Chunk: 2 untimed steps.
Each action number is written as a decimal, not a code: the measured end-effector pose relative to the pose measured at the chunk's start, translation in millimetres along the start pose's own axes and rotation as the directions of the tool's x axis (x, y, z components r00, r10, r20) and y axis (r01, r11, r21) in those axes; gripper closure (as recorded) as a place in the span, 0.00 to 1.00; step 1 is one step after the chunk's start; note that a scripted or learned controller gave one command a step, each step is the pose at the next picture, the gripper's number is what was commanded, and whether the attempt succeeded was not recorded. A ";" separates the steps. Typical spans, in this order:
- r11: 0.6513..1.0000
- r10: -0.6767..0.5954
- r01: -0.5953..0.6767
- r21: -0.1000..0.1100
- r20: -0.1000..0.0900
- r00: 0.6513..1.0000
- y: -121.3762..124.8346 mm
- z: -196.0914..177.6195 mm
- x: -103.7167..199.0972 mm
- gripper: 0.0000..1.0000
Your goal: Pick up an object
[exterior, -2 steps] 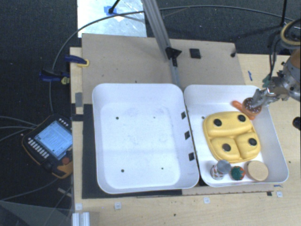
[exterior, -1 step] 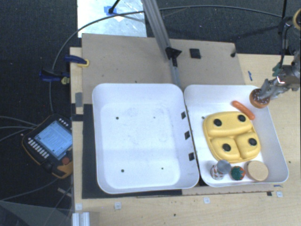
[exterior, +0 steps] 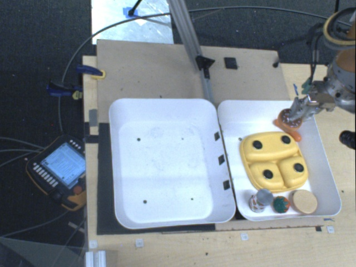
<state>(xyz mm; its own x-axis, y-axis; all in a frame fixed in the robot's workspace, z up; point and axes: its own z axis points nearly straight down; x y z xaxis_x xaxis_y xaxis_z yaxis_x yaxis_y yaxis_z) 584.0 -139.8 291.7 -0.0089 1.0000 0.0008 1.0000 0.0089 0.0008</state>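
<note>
The right bin (exterior: 233,115) holds a large yellow moulded piece (exterior: 273,158) with black dots, lying in its middle. Along its near edge lie a small silver and brown object (exterior: 258,199), a green and red ball (exterior: 281,204) and a tan round disc (exterior: 305,201). At the bin's far right corner lies a small orange and brown object (exterior: 289,122). My gripper (exterior: 298,111) reaches in from the right and sits right over that orange and brown object, seemingly touching it. Whether anything is between its fingers is too small to make out.
The left bin (exterior: 161,160) sits beside the right one, joined by black clips along the shared rim. A grey pole (exterior: 186,26) slants over the bench's back. A teach pendant (exterior: 58,168) lies on the floor at the left. Cables run around the bench.
</note>
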 end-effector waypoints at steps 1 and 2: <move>1.000 0.000 0.000 -0.001 0.000 1.000 0.6 14.9 43.0 1.00; 1.000 -0.001 0.001 0.000 -0.001 1.000 -7.3 34.6 99.7 1.00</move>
<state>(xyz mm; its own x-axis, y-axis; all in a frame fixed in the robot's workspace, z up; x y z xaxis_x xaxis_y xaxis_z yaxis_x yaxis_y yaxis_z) 575.9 -40.1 257.1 -0.0101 0.9999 0.0019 0.9999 0.0101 0.0004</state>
